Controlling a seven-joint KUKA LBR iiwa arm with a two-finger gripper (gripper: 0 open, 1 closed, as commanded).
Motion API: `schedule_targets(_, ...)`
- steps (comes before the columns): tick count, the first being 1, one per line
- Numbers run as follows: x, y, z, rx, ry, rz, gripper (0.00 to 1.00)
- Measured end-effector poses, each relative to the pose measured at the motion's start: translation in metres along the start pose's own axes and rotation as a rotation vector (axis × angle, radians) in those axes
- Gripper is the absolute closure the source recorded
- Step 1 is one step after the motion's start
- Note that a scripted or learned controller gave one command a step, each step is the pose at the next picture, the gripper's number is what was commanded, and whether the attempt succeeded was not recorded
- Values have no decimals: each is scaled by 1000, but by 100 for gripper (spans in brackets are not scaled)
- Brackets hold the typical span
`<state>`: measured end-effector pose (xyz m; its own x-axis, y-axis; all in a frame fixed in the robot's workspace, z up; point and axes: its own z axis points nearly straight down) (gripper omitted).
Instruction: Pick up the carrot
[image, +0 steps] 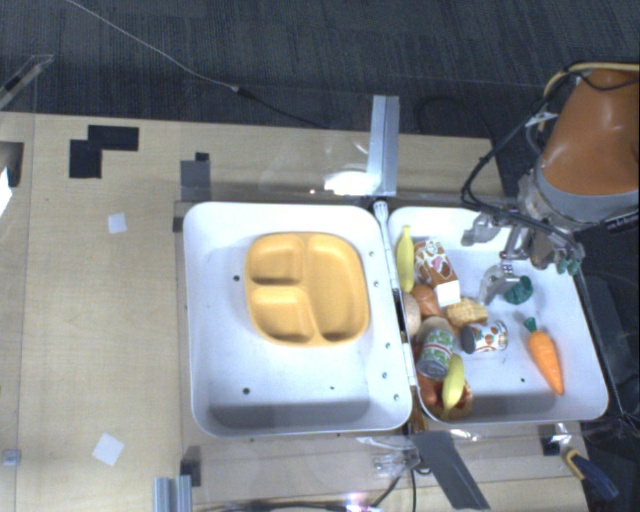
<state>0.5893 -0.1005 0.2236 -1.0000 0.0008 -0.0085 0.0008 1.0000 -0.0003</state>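
Carrot (545, 361) lying flat near the right wall of the right bin (590, 400), green top toward the back, tip toward the front, well clear of the food heap along that bin's left side. Gripper (507, 272) hovering above the bin's back half, just behind a small teal piece (518, 291), near the carrot's top but apart from it; nothing seen between the fingers, and whether open or closed cannot be told from this angle. Likely a light, stiff plastic toy: smooth, tapered, a little slippery, prone to roll or squirt out of a pinch near the thin tip. Best taken across the thick upper half, fingers either side of the long axis, where the body is widest and bare floor lies on both sides. Wall close on the right, so little room for the outer finger there. Heap of toy food to the left: 2 bananas (404, 258), glossy and curved, a printed can (436, 355), a boxy packet (433, 262), a rough tan piece (466, 312). Left bin (215, 300) holding 1 yellow tray (305, 288), matte, rounded, 3 compartments. Both bins shallow, white, smooth, with rounded corners, on a pale wood bench (90, 330).
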Motion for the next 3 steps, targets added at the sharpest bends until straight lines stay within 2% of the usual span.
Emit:
schedule_targets(1, 59, -33, 120, 3, -21, 132, 0)
schedule_targets(2, 91, -77, 126, 8, -29, 116, 0)
schedule_targets(3, 93, -82, 127, 6, -28, 129, 0)
